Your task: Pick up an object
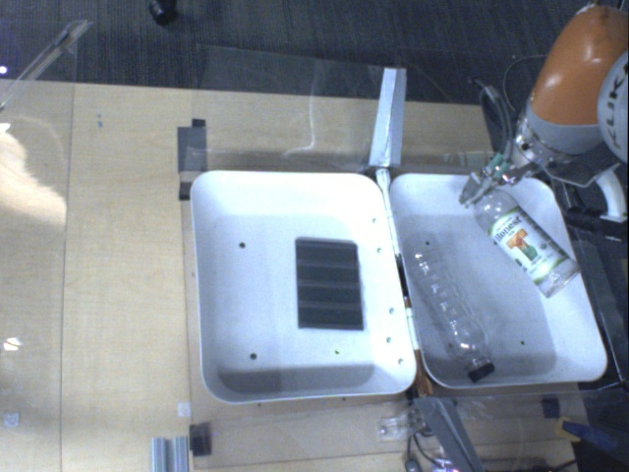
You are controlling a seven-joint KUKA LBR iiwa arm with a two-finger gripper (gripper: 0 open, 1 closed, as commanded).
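Observation:
A clear plastic bottle with a green and orange label (528, 243) lies aslant in the right bin (580, 362), near its far right corner. My gripper (488, 186) hangs over that bottle's upper end, at the bin's back wall. A second clear bottle with a black cap (450, 315) lies along the right bin's left side, cap toward the front. In the middle of the left bin (226, 293) lies a dark ribbed rectangular block (328, 283).
A metal divider post (386, 116) rises behind the joint between the bins. The arm's orange band (580, 57) fills the upper right corner. A clear acrylic sheet (39, 214) covers the wooden bench to the left.

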